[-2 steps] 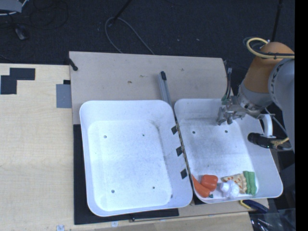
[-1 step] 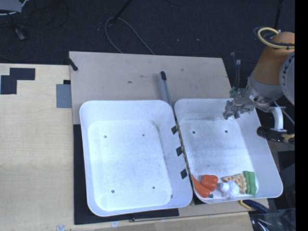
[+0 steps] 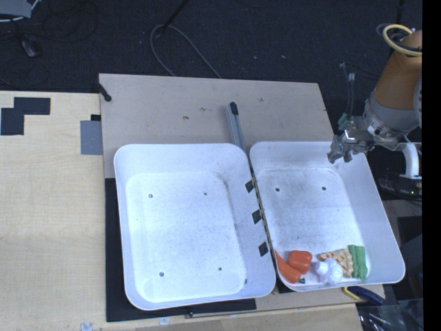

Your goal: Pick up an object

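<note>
Both white bins sit side by side on the bench, and all the stuff is piled in the near corner of the right bin [image 3: 386, 205]: an orange piece [image 3: 296, 262], something white [image 3: 325, 272], a green piece [image 3: 357, 261]. My gripper [image 3: 342, 150] hangs over that bin's far rim with nothing in it, can't tell how wide it is. So the pile lies straight toward the camera from me, the whole bin length away.

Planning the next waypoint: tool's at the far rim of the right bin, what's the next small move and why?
Probably travel the tool toward the near end of the right bin, staying high. The objects, an orange piece, a white one and a green one, cluster at that near edge, well apart from the tool.
</note>
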